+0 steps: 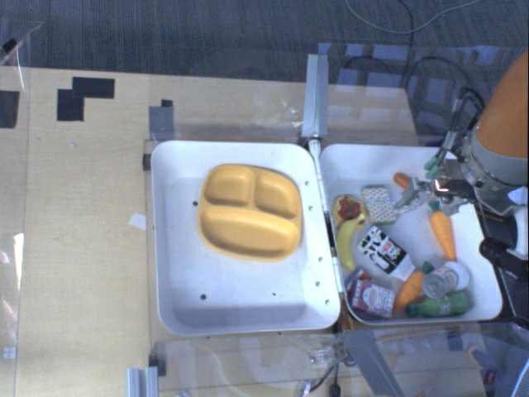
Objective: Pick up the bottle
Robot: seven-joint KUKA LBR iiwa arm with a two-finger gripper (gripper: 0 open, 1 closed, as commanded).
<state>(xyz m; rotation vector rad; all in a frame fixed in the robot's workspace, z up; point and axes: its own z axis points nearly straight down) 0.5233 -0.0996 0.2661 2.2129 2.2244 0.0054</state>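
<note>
The bottle (438, 307) is green and lies on its side in the right bin (493, 292), tucked into the near right corner, with its long axis running roughly along the bin's near edge. A round silver can (443, 280) sits just on its far side, touching or nearly so. An orange carrot (411, 289) leans in at its left end.

My gripper (420, 192) hangs over the far part of the same bin, towards the far right corner. So the bottle lies from me straight towards the near edge, well apart, with a second carrot (443, 235) and the can between us. Whether my gripper stands wide or narrow I cannot tell, because the metal there blurs together. I see nothing held in it.

I judge the coming move turns on crossing the bin to that near corner and closing across the bottle's short width, not along its length. The bin wall and the can crowd it on both sides, so there is little room.

By count, I see one bottle, two carrots, one can and one banana (345, 246). There is also one black and white box (383, 251) and one red packet (372, 298). The left bin (178, 222) carries one yellow divided plate (250, 210).
</note>
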